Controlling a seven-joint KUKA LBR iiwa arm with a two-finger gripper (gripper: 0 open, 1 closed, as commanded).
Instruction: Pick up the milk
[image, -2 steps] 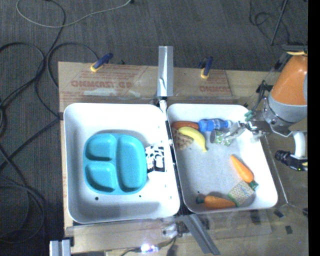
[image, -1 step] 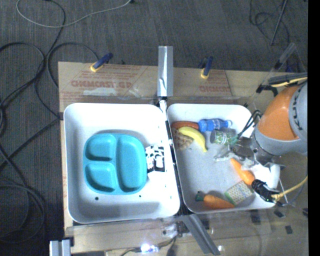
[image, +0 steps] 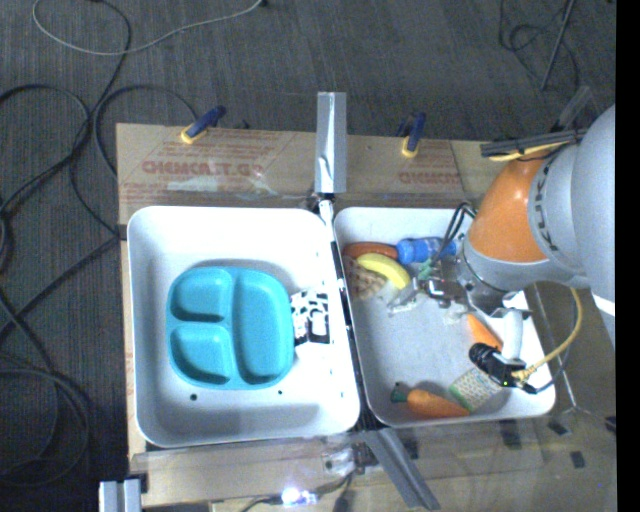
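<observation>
The claw (image: 432, 285) hung low in the right bin (image: 400, 350), its grip impossible to tell. A banana (image: 383, 268) and a carrot (image: 436, 403) lay nearby.

Two bins sit side by side on the bench. Left bin (image: 150, 300): a tray (image: 232, 325) lies at its centre; a carton (image: 311, 315) lies just right of the tray, against the bin's right wall. Right bin (image: 400, 360): a banana (image: 383, 268) lies at the far left corner, a bottle (image: 418, 249) just right of it. A carrot (image: 432, 402) lies along the near wall. The arm (image: 525, 225) overhangs the right side.
</observation>
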